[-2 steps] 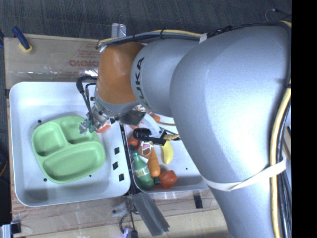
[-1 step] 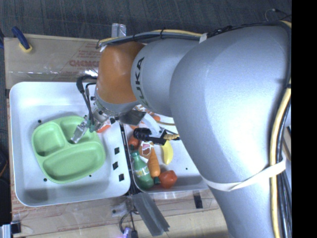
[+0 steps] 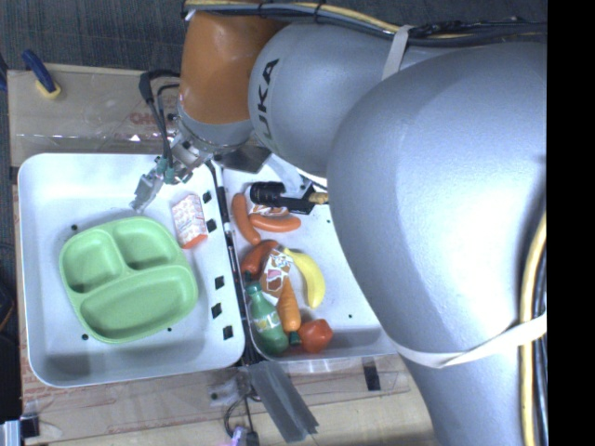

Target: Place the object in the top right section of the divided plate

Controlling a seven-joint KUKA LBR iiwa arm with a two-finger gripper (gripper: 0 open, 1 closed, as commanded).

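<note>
Whether the jaws are apart or together cannot be told; the gripper (image 3: 149,189) hangs above the green divided plate (image 3: 127,282) at centre left. A small red-and-white packet (image 3: 189,220) lies just beside the plate's upper right edge. Hot dog (image 3: 271,220), banana (image 3: 310,278), carrot (image 3: 289,306), and bottle (image 3: 264,318) crowd the right bin (image 3: 358,319).

Grey arm (image 3: 418,156), orange band (image 3: 216,59), black cables (image 3: 307,12)
</note>
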